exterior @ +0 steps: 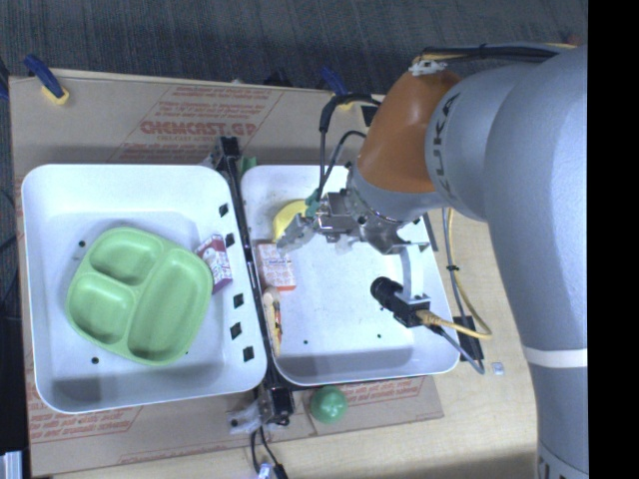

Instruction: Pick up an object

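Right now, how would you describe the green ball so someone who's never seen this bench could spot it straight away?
Find the right bin, the one the arm reaches into, and follow its near rim to the bench just outside it. The ball sits there on the cardboard, near the gap between the two bins. It is small, round and outside both bins, unlike the big green tray inside the left bin.

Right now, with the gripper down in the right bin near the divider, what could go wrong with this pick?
1. The gripper sits between the yellow object and the flat packet; closing here may catch neither or just nudge one.
2. The packet lies flat against the bin wall, so fingers may slide over it.
3. The arm's black cable fitting hangs low over the bin floor and could snag.
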You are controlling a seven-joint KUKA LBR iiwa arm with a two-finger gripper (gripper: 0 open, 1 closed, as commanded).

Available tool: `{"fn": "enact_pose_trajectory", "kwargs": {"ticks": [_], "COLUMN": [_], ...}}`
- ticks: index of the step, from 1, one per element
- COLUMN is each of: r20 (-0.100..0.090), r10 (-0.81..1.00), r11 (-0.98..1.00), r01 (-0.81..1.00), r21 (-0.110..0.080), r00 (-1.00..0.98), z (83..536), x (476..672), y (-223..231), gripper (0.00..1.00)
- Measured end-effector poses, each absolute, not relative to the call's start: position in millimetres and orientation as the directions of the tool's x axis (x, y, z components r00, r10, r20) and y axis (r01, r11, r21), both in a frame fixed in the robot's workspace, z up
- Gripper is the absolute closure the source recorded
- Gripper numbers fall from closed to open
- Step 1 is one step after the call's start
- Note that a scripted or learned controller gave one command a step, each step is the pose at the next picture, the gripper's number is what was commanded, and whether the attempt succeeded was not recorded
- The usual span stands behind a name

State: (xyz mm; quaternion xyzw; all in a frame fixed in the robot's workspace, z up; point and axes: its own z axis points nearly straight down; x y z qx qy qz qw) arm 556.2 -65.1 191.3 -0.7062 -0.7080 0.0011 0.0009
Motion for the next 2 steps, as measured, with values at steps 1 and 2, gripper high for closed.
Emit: {"fn": "enact_pose_trajectory", "kwargs": {"ticks": [1,2], "r20": [0.001,0.002], "r10": [1.0,1.0], "r11": [0.002,0.007], "r01": [1.0,1.0], "r21": [-0.002,-0.002], "r00": [-0.002,-0.007], "z": [159,169], "x": [610.2,610.8], "y": [-103,-102], "gripper": [0.0,1.0]}}
